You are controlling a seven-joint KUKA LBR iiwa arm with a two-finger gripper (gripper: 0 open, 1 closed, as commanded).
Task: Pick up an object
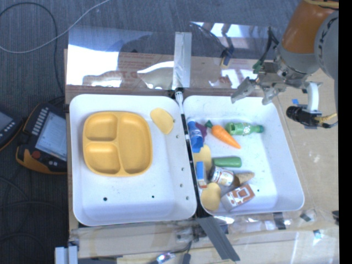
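My gripper hangs over the far rim of the right bin, open, with nothing between its two grey fingers. Below it in the bin lie a green bottle and an orange carrot. Along the bin's left wall are a blue item, a purple piece and a yellow block. Nearer the front lie a green cucumber, a tin can, a yellow pear shape and a red-brown carton.
The left bin holds a yellow divided plate and a small yellow slice. A metal divider post stands behind the bins. A teach pendant lies on the floor at the left.
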